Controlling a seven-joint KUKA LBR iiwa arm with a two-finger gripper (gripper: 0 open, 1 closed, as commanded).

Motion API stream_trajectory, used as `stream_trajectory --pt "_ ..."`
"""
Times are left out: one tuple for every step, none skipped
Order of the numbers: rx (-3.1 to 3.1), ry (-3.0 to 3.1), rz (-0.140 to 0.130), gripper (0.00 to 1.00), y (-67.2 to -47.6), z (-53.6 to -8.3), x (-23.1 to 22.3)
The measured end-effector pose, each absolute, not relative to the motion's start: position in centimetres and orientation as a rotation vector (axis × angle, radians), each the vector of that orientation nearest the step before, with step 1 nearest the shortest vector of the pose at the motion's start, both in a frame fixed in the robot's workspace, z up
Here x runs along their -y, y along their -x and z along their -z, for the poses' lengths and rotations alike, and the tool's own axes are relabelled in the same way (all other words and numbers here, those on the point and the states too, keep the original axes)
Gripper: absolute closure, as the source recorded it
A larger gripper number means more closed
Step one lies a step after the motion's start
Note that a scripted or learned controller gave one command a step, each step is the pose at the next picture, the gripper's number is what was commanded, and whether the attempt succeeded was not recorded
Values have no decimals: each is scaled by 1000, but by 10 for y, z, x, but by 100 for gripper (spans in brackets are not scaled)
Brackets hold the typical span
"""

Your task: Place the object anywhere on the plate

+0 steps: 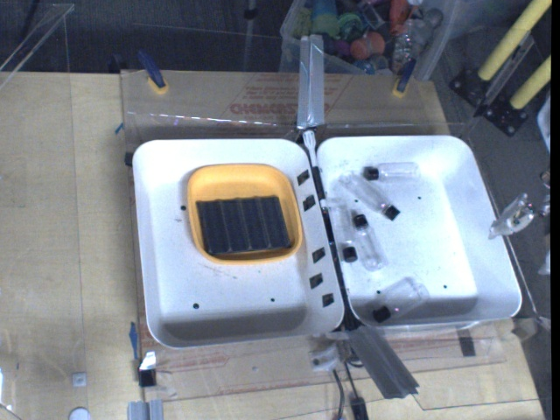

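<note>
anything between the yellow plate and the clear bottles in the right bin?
Camera view: the raised divider where the two bins meet, with black tabs along it, separates the yellow plate from the clear bottles. Otherwise bare white bin floor.

Glossy yellow plastic plate (201,186), dark ribbed matt object (242,224), clear glossy plastic bottles (376,201), smooth white bins (166,304)

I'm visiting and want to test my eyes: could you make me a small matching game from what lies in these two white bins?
Things:
1. square yellow plate
2. dark ribbed rectangular slab
3. clear plastic vials with black caps
4. row of black tabs

Places:
a. on the plate
b. right bin
c. left bin floor
d. along the divider between the bins

Pairs: 1-c, 2-a, 3-b, 4-d
</note>
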State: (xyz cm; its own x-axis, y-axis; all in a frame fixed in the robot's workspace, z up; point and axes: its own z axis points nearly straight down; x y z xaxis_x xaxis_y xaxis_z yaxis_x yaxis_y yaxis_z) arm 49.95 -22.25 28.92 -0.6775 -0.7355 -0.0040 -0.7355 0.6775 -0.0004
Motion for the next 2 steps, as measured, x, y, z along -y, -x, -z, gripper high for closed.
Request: stream_trajectory --pt "-2529 1859 -5 0 -522 -228 221" --pt "-2284 2153 -6 0 -517 -217 222"
